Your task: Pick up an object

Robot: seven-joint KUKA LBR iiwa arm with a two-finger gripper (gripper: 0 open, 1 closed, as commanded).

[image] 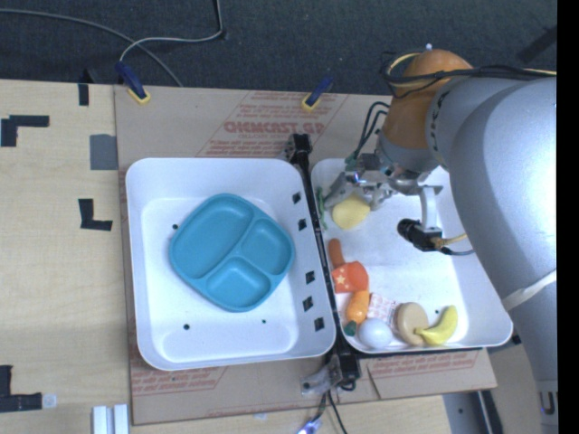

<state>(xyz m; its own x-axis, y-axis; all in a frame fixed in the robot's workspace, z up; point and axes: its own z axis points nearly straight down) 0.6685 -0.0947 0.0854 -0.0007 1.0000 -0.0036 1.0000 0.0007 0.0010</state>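
The big grey arm point(507, 179) reaches into the right bin point(470, 278). Its claw point(355, 199) pinches a yellow lemon point(350, 213) between both fingers.

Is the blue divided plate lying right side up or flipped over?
Right side up: the blue plate in the left bin shows its three recessed compartments facing the camera.

Bare right bin point(452, 283) floor beside toys point(362, 301) along divider point(318, 242).

A wooden bench point(54, 269) carries cardboard point(235, 125) under two white bins point(145, 242).
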